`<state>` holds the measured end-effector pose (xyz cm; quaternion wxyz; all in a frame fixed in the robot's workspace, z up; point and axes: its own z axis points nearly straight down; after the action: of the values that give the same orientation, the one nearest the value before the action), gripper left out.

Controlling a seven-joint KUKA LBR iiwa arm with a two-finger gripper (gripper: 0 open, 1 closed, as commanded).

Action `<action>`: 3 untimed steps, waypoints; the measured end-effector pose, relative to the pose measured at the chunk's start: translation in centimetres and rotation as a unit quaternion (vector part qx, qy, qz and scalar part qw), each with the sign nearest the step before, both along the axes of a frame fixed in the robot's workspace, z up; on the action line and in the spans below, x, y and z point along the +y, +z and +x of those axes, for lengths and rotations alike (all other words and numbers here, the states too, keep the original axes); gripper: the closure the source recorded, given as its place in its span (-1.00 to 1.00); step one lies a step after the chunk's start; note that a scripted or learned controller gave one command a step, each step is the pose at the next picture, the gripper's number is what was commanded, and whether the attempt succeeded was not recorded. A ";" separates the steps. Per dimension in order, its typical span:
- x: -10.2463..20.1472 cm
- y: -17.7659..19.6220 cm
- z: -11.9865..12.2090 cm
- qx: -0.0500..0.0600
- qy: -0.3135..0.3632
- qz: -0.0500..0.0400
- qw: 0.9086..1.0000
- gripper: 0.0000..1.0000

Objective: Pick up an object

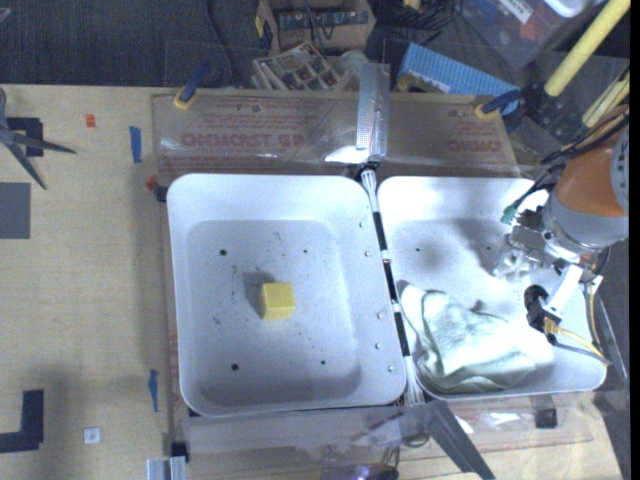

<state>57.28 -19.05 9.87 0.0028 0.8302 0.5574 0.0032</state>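
Yellow, a small cube (278, 300) sits alone near the middle of the left bin (200, 218), while the gripper (512, 261) hangs over the right bin (440, 208), just beyond a crumpled pale cloth (470, 340), its state impossible to tell.

Block (278, 300) in left bin (200, 208); cloth (470, 338) in right bin (440, 203).

We see a small yellow cube (278, 300) lying flat near the middle of the left bin (200, 208), slightly turned against the bin walls. We also see a crumpled pale cloth (470, 338) heaped in the right bin (440, 203), against its near-left corner.
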 end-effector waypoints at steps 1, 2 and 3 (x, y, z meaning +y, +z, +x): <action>1.8 4.3 -0.7 0.003 0.098 -0.001 0.995 1.00; 1.2 7.4 1.6 0.003 -0.044 0.000 0.999 1.00; -0.2 7.0 6.1 0.004 -0.165 0.001 0.986 1.00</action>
<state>63.33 -19.28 16.91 0.0007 0.9106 0.4132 -0.0002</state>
